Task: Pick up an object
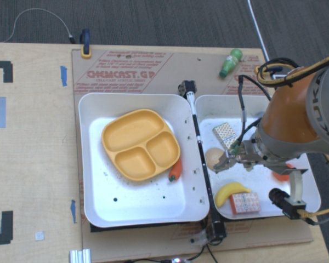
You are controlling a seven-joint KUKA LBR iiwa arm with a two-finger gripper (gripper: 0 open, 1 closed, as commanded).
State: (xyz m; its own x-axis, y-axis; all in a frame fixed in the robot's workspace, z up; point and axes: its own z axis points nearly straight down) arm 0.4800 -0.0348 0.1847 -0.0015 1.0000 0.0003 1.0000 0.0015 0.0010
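Note:
In the right bin (312,199) my gripper (228,157) hangs low near the left wall, open, right beside a beige round object (213,156); nothing shows between its fingers. A patterned box (225,134) lies just behind the gripper. A yellow banana (230,192) and a red-and-white box (245,203) lie toward the front of the bin. An orange object (281,175) peeks out from under the arm.
The left bin (93,201) holds a yellow divided plate (140,144) with a small orange-red carrot (175,171) at its right edge. A green bottle (231,62) lies on the bench behind the right bin. The arm's bulk covers the right bin's far right part.

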